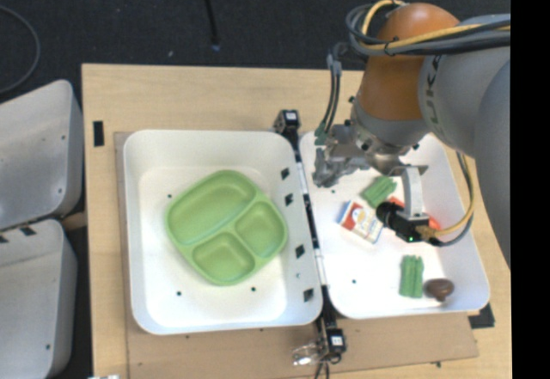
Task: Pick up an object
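Low, hand (331,169) over right bin (464,283).

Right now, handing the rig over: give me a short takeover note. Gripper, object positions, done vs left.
Gripper: low over the right bin's upper left corner, beside the divider. Finger state can't be read from this view; no object visibly held.
Right bin: small card box mid-bin, green block just above it, green ridged piece and brown round object near the lower right.
Left bin: green divided plate.
Done: no pick confirmed.
Left: grasp and lift one object.
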{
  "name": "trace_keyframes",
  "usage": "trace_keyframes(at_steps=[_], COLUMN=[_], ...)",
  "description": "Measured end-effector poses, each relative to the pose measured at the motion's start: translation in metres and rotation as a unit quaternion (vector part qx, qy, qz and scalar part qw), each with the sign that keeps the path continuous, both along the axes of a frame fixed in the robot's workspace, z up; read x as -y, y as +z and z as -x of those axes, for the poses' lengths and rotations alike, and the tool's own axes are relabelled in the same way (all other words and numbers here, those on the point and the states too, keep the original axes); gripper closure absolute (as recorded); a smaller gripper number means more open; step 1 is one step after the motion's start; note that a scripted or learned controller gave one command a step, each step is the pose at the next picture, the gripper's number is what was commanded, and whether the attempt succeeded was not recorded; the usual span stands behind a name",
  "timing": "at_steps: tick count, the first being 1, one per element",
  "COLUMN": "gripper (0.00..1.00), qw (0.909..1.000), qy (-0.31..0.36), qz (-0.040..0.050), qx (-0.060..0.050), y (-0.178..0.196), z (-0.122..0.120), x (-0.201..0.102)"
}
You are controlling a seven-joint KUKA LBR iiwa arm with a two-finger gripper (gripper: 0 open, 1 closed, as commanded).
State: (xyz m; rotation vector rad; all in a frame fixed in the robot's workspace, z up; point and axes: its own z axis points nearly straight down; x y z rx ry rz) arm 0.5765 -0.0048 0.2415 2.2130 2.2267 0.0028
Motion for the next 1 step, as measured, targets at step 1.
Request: trace_keyframes(at_steps=[1], gripper=[1.0], qw=[1.0], qy=[0.0], qz=[-0.0007], qx=[0.0], y=[0.0104], z=[-0.0138], x=[-0.0511])
